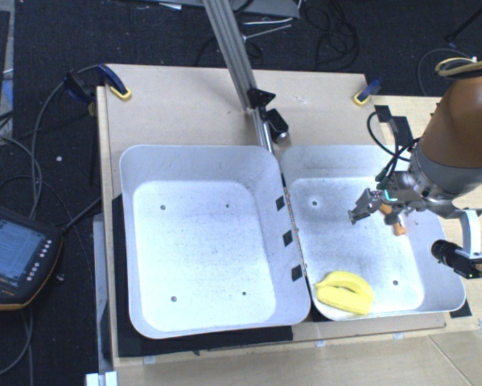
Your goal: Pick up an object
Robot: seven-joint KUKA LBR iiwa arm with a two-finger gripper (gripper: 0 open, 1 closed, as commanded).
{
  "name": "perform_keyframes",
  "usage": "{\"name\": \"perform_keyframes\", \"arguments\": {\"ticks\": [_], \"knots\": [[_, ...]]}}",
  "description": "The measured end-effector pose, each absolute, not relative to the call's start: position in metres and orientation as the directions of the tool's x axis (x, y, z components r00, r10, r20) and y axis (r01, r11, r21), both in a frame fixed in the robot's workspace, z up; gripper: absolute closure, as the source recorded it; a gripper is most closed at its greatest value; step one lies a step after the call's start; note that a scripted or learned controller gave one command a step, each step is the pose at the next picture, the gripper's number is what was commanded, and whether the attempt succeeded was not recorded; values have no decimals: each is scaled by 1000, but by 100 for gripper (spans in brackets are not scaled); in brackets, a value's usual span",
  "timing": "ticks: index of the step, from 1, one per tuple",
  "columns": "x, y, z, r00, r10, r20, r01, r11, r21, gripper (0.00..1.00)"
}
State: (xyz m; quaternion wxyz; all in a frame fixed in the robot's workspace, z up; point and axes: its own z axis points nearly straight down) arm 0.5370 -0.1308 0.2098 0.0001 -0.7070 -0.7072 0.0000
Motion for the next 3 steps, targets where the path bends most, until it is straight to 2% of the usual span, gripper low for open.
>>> {"name": "perform_keyframes", "arguments": {"ticks": [1, 2, 3], "knots": [[537, -131, 210, 0, 1000, 0, 1000, 0, 0, 0], [540, -130, 167, 0, 1000, 1, 1000, 0, -4, 0], [531, -130, 121, 0, 1000, 1, 1000, 0, -5, 0]]}}
